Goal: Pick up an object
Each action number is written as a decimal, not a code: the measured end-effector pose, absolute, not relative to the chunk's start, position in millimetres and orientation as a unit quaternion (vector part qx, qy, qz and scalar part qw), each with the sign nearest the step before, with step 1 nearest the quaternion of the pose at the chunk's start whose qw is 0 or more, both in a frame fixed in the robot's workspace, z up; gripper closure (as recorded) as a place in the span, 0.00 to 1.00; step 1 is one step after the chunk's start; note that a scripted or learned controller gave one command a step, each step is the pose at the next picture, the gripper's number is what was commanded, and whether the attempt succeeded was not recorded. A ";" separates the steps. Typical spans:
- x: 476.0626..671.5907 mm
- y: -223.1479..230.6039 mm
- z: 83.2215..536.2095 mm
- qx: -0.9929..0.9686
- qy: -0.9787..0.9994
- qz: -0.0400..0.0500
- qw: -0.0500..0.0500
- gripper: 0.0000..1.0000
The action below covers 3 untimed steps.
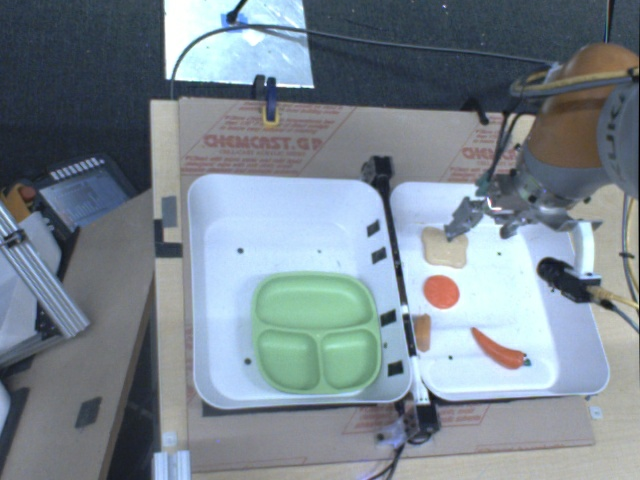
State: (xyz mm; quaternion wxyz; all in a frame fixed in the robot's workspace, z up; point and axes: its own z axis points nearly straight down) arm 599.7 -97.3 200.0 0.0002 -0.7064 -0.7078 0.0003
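In the right bin [570, 368] lie a pale beige slab [445, 249], a round orange-red disc [441, 291], a long red-orange pepper-like piece [498, 348] and a small brown piece [422, 332] against the bin's left wall. My gripper [487, 222] hangs over the back of this bin, just right of and above the beige slab. It is open, with nothing between its fingers. Its left fingertip [459, 221] is close to the slab's upper right corner.
The left bin [230, 218] holds a green three-compartment plate [315, 330] at its front. A black divider with clips [392, 268] runs between the bins. The arm's grey and orange body [585, 118] looms over the right bin's back right corner.
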 end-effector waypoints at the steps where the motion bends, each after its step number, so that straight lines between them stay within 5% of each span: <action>1: 608.4 -95.4 153.4 -0.706 -0.708 0.001 0.000 0.00; 2: 615.9 -94.0 108.4 -0.706 -0.708 0.001 0.001 0.00; 3: 617.4 -94.5 122.2 -0.706 -0.708 -0.001 -0.001 1.00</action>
